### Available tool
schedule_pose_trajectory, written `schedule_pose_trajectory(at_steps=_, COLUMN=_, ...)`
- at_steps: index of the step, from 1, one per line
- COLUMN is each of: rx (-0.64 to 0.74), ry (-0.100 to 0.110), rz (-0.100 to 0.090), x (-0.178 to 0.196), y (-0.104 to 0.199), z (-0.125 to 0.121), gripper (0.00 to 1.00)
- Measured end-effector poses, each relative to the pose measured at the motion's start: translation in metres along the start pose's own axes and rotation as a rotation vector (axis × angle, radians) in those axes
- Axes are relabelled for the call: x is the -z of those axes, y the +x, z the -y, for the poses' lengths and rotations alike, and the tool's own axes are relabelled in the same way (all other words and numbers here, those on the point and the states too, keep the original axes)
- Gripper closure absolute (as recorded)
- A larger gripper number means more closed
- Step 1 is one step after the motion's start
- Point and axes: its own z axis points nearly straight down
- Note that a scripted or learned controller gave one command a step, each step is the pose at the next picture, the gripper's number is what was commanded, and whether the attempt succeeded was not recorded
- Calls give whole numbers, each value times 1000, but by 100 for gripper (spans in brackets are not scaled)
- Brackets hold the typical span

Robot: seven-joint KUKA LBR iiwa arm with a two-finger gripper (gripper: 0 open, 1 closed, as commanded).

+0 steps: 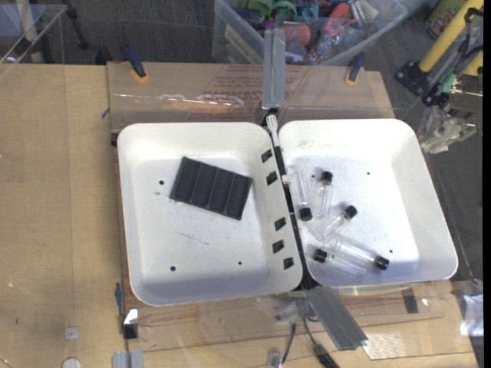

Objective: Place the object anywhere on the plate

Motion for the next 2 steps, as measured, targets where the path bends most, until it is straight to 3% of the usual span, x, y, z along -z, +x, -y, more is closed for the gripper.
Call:
schedule_pose_trajectory(at_steps=1, rx=0, ry=0, rz=0, x=0, y=0, z=0, gripper=0)
schedule_pose_trajectory(at_steps=2, rx=0, ry=-3, rz=1, x=10, y=0, z=-1, gripper=100)
